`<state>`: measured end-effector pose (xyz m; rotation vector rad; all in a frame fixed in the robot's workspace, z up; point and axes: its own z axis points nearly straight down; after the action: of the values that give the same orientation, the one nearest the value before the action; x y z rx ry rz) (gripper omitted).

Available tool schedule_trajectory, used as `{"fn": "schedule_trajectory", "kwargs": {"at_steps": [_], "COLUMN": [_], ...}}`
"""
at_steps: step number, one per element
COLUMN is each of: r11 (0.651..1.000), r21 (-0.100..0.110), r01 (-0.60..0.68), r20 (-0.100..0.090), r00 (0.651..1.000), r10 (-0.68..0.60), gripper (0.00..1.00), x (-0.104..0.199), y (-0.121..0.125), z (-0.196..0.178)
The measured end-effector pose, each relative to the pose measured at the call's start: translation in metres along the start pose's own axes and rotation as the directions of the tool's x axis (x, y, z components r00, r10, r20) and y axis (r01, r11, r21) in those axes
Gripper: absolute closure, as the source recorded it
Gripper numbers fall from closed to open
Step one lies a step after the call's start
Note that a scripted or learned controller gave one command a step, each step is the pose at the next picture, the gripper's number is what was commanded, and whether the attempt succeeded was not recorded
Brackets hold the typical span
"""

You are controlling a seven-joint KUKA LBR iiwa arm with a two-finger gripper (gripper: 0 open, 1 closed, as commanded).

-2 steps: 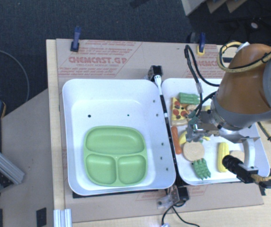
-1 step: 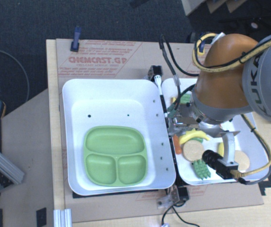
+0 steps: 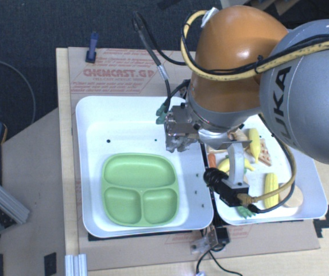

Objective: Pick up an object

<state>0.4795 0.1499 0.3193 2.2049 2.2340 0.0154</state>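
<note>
My gripper (image 3: 176, 138) hangs low over the right part of the left bin (image 3: 91, 154), just above the upper right corner of a green divided plate (image 3: 140, 188) that lies flat in that bin. Nothing shows between the gripper and the bin floor. The right bin (image 3: 316, 194) holds several small toy foods: a yellow banana-like piece (image 3: 255, 145), a yellow corn-like piece (image 3: 271, 188), a small red-orange piece (image 3: 211, 159) by the divider and a green bit (image 3: 244, 213) at the front edge. The arm's big orange and grey body hides much of the right bin.
Both bins sit on a brown board (image 3: 115, 73) with red print at the back. A blue clip (image 3: 92, 48) sits at the board's far left corner. The left bin's far half is bare white floor.
</note>
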Motion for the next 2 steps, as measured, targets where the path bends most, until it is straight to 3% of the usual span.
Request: {"fn": "schedule_trajectory", "kwargs": {"at_steps": [1,2], "r11": [1.000,1.000], "r21": [0.018,0.010], "r01": [-0.009,-0.013], "r20": [0.007,0.005], "r00": [1.000,1.000], "r10": [0.009,0.013], "gripper": [1.00,1.00], "x": [0.035,0.033], "y": [0.029,0.030], "z": [0.098,0.082]}}
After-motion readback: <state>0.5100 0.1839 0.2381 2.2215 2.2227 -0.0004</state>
